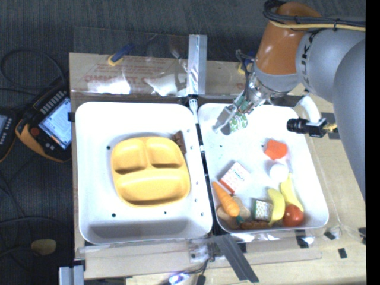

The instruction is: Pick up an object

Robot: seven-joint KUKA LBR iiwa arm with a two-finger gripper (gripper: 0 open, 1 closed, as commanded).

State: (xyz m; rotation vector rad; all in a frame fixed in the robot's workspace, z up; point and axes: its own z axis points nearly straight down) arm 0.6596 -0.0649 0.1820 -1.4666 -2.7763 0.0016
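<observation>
My gripper (pixel 230 122) hangs over the back left corner of the right bin (pixel 309 159), reaching down and left from the orange wrist. A small green-and-white item (pixel 240 122) shows right at its tip; whether it is held or lies on the bin floor below I cannot tell. Further forward in this bin lie an orange-red piece (pixel 275 149), a white round piece (pixel 277 171), a white-and-red box (pixel 235 177), a carrot (pixel 226 199), two yellow bananas (pixel 282 199), a small green-and-white packet (pixel 260 209) and a red tomato (pixel 293 216).
The left bin (pixel 95 129) holds a yellow divided tray (pixel 151 169), with a small dark thing (pixel 178 139) at its back right corner. A raised divider (pixel 202 159) separates the bins. Crumpled plastic (pixel 166 83) lies behind them, and a handheld pendant (pixel 50 126) sits far left.
</observation>
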